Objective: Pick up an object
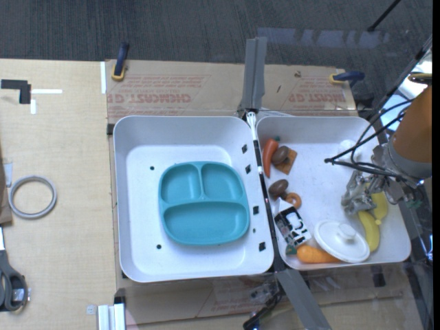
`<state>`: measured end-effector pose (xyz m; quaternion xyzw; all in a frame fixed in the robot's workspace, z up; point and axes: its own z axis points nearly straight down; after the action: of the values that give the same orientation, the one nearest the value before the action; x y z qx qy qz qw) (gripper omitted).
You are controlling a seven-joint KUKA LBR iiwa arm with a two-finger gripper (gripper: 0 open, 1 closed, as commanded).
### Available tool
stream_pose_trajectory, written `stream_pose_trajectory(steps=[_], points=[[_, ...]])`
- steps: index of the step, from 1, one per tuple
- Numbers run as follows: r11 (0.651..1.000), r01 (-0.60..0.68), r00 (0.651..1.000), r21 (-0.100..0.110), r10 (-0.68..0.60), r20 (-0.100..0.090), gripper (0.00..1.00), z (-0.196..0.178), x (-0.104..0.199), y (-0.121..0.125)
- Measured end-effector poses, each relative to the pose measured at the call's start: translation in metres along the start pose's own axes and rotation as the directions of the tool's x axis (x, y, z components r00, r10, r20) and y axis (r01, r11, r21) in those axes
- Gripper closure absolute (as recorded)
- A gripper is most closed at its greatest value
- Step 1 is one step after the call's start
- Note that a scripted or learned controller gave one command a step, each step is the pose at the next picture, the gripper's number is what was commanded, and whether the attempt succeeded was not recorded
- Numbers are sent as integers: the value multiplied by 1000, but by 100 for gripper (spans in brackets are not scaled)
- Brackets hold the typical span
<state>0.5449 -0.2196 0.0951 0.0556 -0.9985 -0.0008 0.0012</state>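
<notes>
Light wood makes up the worktop (pixel 55 253), and two white bins sit on it side by side. The left bin (pixel 130 205) has a blue tray (pixel 204 203) with three parts lying flat in it. The right bin (pixel 323 133) has the small things to pick from.

Near the wall between the bins lie a thin orange carrot (pixel 269 155), a brown lump (pixel 282 156) and a black and white thing (pixel 291 227). At the near side, a white lid (pixel 342 240) rests partly on an orange thing (pixel 314 254). A yellow banana (pixel 373 220) lies by the right wall.

The claw (pixel 356 199) is down low in the right bin, just beside the top of the banana. It looks like it may be touching the banana, but I cannot be sure. I cannot tell how it is set or if it has hold of anything.

So the job looks started but not done. The arm has reached a thing, I think the banana. That thing seems to lie on the bin floor. Grabbing it and lifting it up are both left to do.
</notes>
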Motion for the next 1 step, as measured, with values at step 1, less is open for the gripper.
stream_pose_trajectory(steps=[1], points=[[1000, 0, 1000, 0, 0, 0, 0, 0, 0, 0]])
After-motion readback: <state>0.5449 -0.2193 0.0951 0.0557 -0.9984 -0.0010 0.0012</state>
